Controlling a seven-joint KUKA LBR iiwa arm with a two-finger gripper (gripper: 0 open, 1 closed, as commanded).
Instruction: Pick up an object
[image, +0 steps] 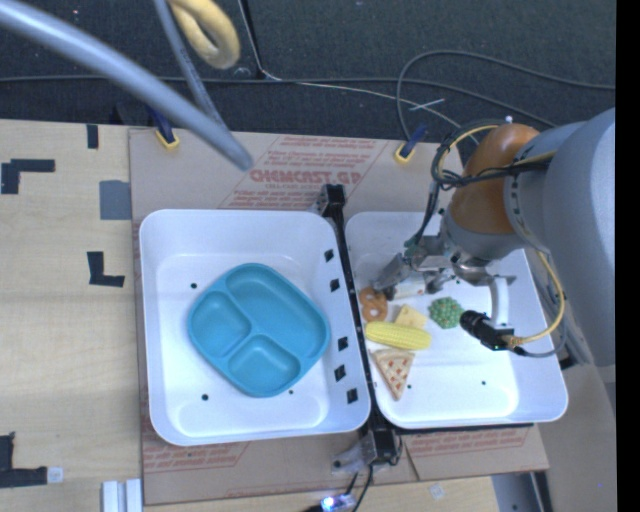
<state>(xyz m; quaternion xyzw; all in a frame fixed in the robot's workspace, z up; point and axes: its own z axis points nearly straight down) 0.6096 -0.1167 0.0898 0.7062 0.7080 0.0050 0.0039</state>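
Note:
The right bin (520, 400) holds several toy foods: a pretzel (374, 302), a yellow corn cob (398, 336), a cheese wedge (411, 316), a pizza slice (393, 372) and a green broccoli (445, 313). My gripper (408, 275) hangs low over the bin's upper left part, just above and right of the pretzel, with the broccoli to its lower right. Its dark fingers point left toward the divider, and I see nothing between them. The grey arm with its orange band (490, 190) reaches in from the right.
The left bin (165, 260) holds a blue three-compartment plate (258, 327). A black divider clip (333, 205) sits between the bins. Cables (430, 110) loop behind the right bin, and a grey pole (130, 70) crosses the upper left.

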